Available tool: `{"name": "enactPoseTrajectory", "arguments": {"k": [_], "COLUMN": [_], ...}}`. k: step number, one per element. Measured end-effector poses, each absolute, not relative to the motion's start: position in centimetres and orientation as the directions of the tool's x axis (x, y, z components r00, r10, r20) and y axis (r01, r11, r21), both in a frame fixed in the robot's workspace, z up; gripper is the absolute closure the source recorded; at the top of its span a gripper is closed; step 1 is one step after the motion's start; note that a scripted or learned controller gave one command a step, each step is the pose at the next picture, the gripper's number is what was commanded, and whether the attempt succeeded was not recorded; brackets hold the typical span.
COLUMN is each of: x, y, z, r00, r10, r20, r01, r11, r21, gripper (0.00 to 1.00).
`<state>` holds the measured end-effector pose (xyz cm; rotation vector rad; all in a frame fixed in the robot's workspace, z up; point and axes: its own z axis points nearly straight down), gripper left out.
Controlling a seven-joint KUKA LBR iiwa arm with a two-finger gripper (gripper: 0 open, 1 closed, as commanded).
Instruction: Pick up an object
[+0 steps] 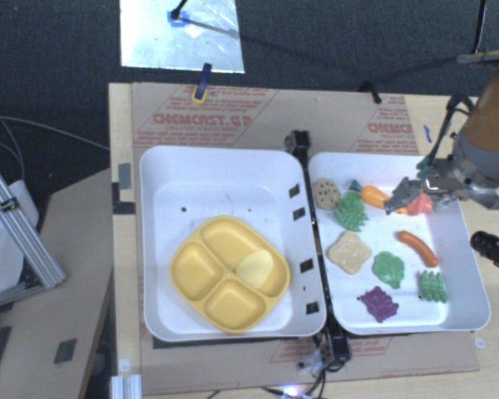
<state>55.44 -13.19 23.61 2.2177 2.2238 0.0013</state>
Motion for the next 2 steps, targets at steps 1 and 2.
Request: {"name": "enactPoseTrajectory", "arguments": {"k": [1,2], "x": [59.8,50.0], "y": [-10.7,-15.9], "z": [9.1,8.6], "r00": [-0.008,0.007], "r10": [1.0,1.0], "r20": [0.002,0.001], "r01": [1.0,1.0], "r11": [0.008,-0.007], "r21": [-0.006,0.003], "gripper": [0.0,0.0]}}
